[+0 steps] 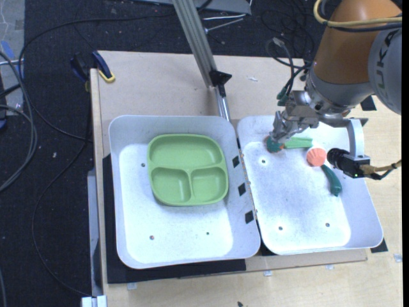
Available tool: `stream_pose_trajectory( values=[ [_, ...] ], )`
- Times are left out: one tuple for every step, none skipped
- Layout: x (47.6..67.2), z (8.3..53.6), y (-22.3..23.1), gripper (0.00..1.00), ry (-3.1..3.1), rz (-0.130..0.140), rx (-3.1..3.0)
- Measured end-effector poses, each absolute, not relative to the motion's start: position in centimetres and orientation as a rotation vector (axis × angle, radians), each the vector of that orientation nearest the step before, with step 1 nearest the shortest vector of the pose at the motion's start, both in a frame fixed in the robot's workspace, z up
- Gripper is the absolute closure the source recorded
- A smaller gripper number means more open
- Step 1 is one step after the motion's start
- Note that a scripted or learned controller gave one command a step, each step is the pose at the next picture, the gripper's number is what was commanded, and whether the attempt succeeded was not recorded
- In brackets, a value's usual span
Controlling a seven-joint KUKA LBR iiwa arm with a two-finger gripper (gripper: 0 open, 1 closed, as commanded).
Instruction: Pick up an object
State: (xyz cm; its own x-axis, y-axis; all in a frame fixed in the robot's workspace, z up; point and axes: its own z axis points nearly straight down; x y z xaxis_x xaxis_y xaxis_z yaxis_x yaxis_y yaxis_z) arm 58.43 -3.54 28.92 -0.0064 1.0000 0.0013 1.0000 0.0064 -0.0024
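Gripper (279, 139): down in the right bin (300, 229), near its upper-left corner. Seen from above at a slant, wrist hardware covers much of it; cannot tell how the jaws stand, nor whether anything sits between them.

Teal object (275, 147): small, dark teal, directly under or at the gripper tip, resting on the bin floor as far as can be judged. Contact w/ gripper not confirmed.

Green strip (298, 143): light green, elongated, lying just beside the gripper tip on its right, roughly horizontal, on the bin floor.

Orange disc (316, 157): round, salmon-orange, right of the green strip, apart from the gripper.

Teal tool (333, 181): elongated, dark teal, lying at a slant below and right of the orange disc, partly beside a black fitting on the arm's cable side.

Left bin (128, 235): holds one green divided tray (188, 169), three compartments, upright, set in the upper-centre part of the bin. Nothing visible in its compartments.

Arm (354, 43): orange band and grey body enter from upper right, over the right bin's upper edge.
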Motion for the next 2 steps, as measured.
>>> stream_pose_trajectory(
  values=[
    [56.2, 28.2, 2.1, 1.0, -2.228, 0.002, -2.211],
    [54.3, 27.4, 6.4, 1.0, -2.227, 0.003, -2.211]
  ],
)
